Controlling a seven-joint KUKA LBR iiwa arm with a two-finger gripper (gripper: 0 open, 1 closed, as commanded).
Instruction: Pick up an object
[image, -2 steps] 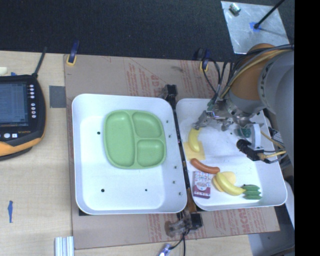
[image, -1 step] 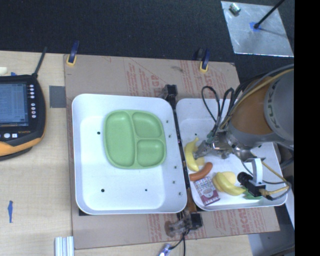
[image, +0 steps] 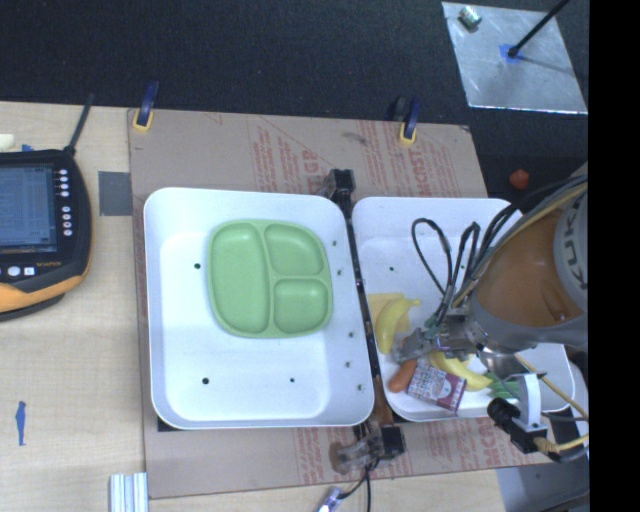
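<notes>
Judging from the gripper (image: 415, 347) lowered into the right bin (image: 400, 225) beside the yellow banana (image: 392, 315), the approach step is taken as in hand; finger state cannot be told, so closure on the banana is required next

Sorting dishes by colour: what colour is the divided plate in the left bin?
Pale green, plain; the divided plate shows clearly in the camera view.

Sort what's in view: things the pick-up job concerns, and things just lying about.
Belonging to the job:
gripper, low in the right bin
banana
orange carrot-like piece
small printed packet

Just lying about:
green divided plate in the left bin
teach pendant
blue clamps
</notes>
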